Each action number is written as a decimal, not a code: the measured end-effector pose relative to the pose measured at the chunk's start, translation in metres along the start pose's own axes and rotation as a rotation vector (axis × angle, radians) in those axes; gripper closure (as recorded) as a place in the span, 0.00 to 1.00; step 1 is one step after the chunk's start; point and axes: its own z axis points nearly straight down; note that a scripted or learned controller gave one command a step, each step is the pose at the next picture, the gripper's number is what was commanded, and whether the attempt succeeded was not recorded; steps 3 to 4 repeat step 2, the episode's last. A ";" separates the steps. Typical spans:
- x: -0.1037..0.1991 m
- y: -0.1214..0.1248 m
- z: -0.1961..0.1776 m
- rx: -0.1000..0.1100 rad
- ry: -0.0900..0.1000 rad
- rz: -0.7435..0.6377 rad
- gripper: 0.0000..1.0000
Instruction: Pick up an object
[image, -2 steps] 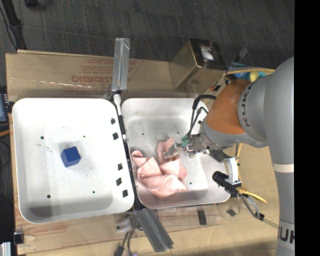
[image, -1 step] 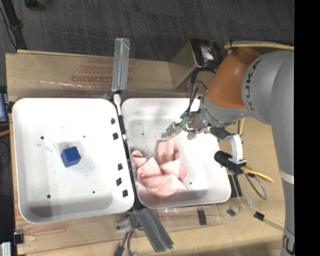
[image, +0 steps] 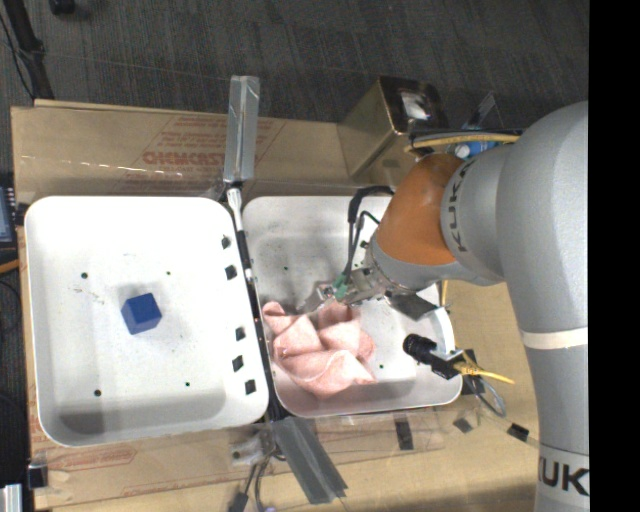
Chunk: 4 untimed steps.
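- Landmark: the divider (image: 240, 290) where the two white bins meet, running top to bottom mid-frame.
- Left bin (image: 60, 300), left of the divider: a blue cube (image: 142, 312) sits alone near the middle of its floor, well apart from every wall. Open floor on all sides of it.
- Right bin (image: 300, 225), just right of the divider: a crumpled pink cloth (image: 318, 350) lies in the lower half, its left edge close to the divider, its lower edge near the bin's bottom wall. Upper half of this floor is bare.
- End effector (image: 345, 290) is low in the right bin, right of the divider, at the cloth's upper edge. Cannot tell whether it is apart, together or clamped on anything; the wrist hides it.
- Arm (image: 500, 220) comes in from the right of the divider, orange band (image: 420, 215) over the bin's right side, wrist angled down and leftward.
- Grey arm body covers the bin's right wall and the counter (image: 90, 140) beyond.
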 end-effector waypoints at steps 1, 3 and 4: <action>0.000 0.000 -0.010 0.002 0.000 -0.004 1.00; 0.024 0.026 -0.116 0.000 -0.001 0.303 1.00; 0.024 0.026 -0.116 0.000 -0.001 0.303 1.00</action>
